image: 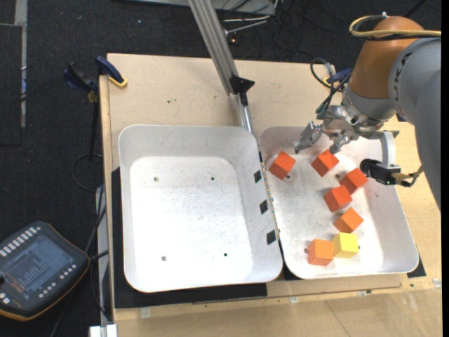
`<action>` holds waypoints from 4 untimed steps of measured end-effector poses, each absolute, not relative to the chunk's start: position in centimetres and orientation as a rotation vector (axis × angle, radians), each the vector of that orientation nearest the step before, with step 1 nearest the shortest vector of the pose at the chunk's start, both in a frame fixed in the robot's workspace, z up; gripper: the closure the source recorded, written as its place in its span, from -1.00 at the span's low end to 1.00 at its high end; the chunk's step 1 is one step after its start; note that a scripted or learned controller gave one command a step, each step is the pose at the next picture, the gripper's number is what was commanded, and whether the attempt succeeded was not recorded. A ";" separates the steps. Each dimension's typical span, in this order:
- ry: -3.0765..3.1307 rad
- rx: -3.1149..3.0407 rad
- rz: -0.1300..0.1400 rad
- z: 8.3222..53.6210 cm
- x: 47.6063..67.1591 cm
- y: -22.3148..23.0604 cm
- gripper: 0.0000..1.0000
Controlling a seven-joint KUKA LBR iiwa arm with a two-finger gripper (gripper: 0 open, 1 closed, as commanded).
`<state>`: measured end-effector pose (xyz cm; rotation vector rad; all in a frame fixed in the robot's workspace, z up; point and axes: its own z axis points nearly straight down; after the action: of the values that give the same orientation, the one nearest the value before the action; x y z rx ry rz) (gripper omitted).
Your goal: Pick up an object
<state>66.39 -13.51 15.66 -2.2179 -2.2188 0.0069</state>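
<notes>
Item 1, nearest, bottom left off the bench: teach pendant (31, 269), grey w/ dark screen, orange trim, on black floor.

Item 2: left bin (133, 146), shallow, white, speckled, rounded corners.

Item 3: right bin (393, 258), same type, edge to edge w/ the left one along the centre seam. Holds 7 blocks, near to far:
- orange block (320, 251) at the near edge, touching a yellow block (346, 245) on its right.
- orange block, mid-right (349, 220), just beyond the yellow one.
- orange block, centre (337, 198), close beside the next.
- red-orange block (353, 180), toward the bin's right side.
- orange block under tool (325, 163).
- orange block, left (282, 165), alone near the seam, apart from the rest.

Item 4: gripper (322, 138), over the far part of the right bin. Fingers spread apart, nothing between them; tips just above and either side of the far edge of the block under the tool. Contact w/ block: can't tell.

Item 5: arm (393, 69), grey w/ orange band, enters from right.

Item 6: bench top (175, 90), pale wood, far side bare. Metal pole (214, 37) runs slantwise from top down to the bins' far seam. Blue-yellow clamp (105, 72) at the far left bench corner.
</notes>
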 end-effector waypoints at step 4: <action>-2.228 -2.224 -0.006 17.3 67.3 -14.0 1.00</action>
<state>67.31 -14.02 17.34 -2.2237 -2.2276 -0.0059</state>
